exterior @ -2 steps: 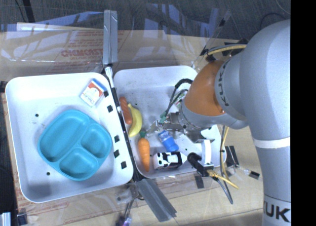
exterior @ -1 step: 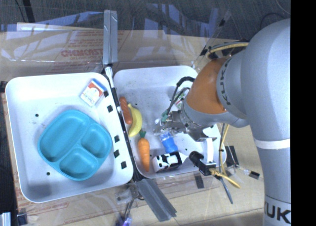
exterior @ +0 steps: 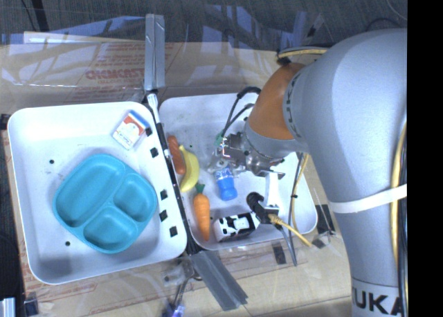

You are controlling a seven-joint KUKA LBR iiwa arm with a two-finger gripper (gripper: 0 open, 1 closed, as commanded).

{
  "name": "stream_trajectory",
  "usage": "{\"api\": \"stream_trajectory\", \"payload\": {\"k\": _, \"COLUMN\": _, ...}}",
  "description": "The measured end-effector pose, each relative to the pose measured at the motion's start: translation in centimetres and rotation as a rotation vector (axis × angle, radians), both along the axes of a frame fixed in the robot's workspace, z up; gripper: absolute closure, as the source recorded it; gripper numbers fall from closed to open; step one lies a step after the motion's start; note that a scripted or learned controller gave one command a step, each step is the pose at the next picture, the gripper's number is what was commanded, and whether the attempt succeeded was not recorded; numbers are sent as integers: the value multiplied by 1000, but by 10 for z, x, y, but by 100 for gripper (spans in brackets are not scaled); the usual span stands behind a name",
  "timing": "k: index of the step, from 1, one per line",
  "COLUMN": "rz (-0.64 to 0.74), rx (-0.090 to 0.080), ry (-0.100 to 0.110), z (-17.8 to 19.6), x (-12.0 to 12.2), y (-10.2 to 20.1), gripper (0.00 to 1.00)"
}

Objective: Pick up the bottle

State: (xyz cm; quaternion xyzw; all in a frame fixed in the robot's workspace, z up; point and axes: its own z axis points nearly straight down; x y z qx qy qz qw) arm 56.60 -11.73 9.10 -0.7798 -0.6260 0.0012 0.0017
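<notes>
Wooden bench top with dark floor behind; two white bins are set side by side on it. The gripper [exterior: 228,160] is seen low inside the right bin [exterior: 181,109], directly over the bottle [exterior: 226,185], a small blue one lying on the bin floor. Whether the pincer is wide, narrow or closed on anything cannot be told, since the wrist body and cables mask it from above. The bottle is judged to be still resting on the floor, just under and slightly toward the camera from the gripper; no lift is shown, so the pick is counted as not done. Approach looks complete; grasp and lift are judged left.

Just left of the gripper a banana [exterior: 188,169] is lying along the bin wall, with a red-orange item [exterior: 177,155] beside it. Below-left of the gripper a carrot [exterior: 201,213] is seen, and below it a black-and-white cow toy [exterior: 235,225]. Well left, in the other bin [exterior: 34,118], a blue divided tray [exterior: 105,202] and a small card [exterior: 131,131] are placed.

Arm pose: reached in from the right, orange band above the wrist, wrist pitched steeply down into the bin.
</notes>
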Motion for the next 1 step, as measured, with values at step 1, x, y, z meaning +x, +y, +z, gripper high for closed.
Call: {"api": "stream_trajectory", "payload": {"k": 1, "rz": 285, "rx": 0, "ry": -4, "z": 119, "x": -7, "y": 31, "gripper": 100}}
